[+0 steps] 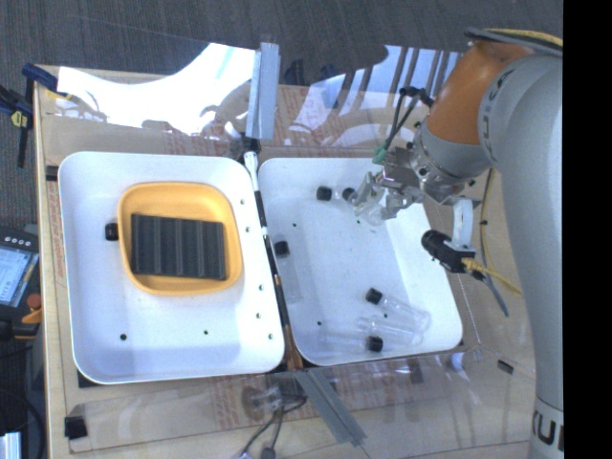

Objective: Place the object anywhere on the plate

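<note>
Gripper (375,199) low over right bin (435,285). Finger state impossible to tell. Clear tubes (397,316) well below, yellow plate (182,204) far left.

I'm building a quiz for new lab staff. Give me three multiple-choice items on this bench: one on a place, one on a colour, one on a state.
1. Where does the yellow rounded plate lie?
A. left white bin
B. right white bin
C. bench edge

2. What colour is the ribbed rack on the plate?
A. red
B. dark grey
C. green

3. How do the clear plastic tubes with black caps rest?
A. standing upright
B. lying flat
C. stacked on the plate

Answers:
1 A, the left white bin holds the plate.
2 B, dark slats.
3 B, they lie flat in the right white bin.
</note>
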Tool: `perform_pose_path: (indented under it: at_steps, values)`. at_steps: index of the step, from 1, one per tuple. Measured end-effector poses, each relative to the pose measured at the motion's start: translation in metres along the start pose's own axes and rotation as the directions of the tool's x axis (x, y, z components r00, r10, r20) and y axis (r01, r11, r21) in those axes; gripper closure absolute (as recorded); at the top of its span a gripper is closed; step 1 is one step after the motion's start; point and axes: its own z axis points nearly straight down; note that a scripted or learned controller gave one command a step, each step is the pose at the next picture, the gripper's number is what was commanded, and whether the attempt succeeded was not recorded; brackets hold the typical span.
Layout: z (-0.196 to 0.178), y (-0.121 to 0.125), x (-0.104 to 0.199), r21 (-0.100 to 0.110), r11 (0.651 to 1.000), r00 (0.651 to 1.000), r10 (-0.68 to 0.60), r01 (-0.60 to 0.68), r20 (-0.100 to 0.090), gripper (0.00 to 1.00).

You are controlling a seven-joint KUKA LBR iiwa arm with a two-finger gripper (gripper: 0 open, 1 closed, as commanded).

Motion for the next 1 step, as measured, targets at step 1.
perform_pose_path:
  at_steps: [1]
  values:
    - [-0.0329,0.0116,0.026,-0.005,0.976,0.976,-0.219,0.219,0.004,1.0]
